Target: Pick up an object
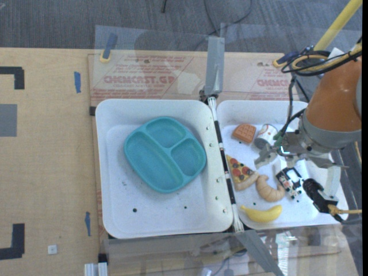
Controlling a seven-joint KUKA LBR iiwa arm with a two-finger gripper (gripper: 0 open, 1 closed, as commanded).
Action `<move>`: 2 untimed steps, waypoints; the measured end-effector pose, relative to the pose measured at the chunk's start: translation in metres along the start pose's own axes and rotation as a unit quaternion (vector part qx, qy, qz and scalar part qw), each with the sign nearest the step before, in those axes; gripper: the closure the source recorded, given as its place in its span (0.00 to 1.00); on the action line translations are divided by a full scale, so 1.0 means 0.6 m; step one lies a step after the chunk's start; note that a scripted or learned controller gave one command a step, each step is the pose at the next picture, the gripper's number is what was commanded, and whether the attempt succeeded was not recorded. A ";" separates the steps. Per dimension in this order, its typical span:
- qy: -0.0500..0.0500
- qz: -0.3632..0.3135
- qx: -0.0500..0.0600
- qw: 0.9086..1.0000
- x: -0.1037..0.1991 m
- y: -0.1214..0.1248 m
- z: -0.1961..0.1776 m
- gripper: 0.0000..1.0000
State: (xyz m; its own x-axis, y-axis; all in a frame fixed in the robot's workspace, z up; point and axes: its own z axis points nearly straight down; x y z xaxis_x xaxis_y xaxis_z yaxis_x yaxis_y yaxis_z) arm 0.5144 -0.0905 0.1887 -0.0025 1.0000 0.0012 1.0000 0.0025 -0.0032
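The right bin (339, 203) holds several toy foods: a waffle square (244, 133), a small white can (265, 134), a pizza slice (237, 168), a croissant (269, 190) and a banana (261, 213). A small black and white item (289, 180) lies right of the croissant. My gripper (265, 154) hangs over the middle of this bin, just below the can and above the croissant. Nothing shows held in it. The wrist hides the bin floor behind it.
A teal divided plate (165, 153) lies in the left bin (115, 211). The ridge between the two bins (221, 165) runs just left of the pizza slice. Cables and a black part (315, 191) trail at the right bin's right side.
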 end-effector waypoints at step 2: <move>-0.002 0.084 -0.004 0.996 -0.117 -0.001 0.132 1.00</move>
State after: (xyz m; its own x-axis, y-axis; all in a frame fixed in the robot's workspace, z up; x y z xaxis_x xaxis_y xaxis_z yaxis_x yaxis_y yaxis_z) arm 0.5137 -0.1606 0.1097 0.1651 0.9863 -0.0023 0.9863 -0.1651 0.0055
